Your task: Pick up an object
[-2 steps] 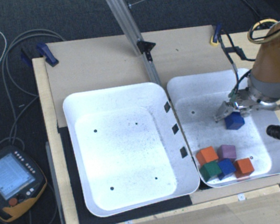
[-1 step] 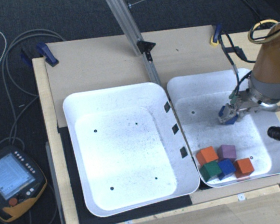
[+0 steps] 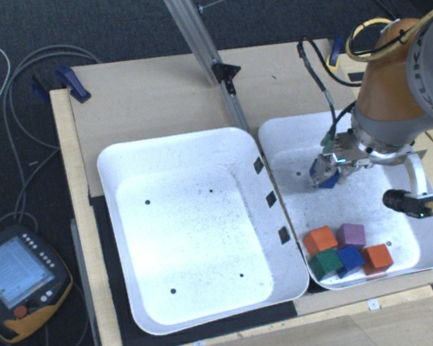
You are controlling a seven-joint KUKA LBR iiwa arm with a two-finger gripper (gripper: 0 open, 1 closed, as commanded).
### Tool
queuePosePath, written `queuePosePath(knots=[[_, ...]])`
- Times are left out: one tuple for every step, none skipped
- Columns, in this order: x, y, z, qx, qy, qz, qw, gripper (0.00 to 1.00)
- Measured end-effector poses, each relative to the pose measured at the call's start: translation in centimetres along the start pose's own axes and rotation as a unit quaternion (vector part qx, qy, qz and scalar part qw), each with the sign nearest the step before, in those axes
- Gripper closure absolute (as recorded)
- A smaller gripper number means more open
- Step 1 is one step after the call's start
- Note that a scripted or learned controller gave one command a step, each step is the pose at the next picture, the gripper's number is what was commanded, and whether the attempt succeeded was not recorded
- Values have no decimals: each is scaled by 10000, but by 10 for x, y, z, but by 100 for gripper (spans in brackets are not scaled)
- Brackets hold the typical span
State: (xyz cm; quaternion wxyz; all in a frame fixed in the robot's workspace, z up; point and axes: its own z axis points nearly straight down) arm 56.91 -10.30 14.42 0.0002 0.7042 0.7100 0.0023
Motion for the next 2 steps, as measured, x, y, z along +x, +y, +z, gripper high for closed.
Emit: queuePosePath(knots=[[101,-3,-58,-9,8,-10,10000,100],[171,-37,-55,47,9,-3,10000,100]])
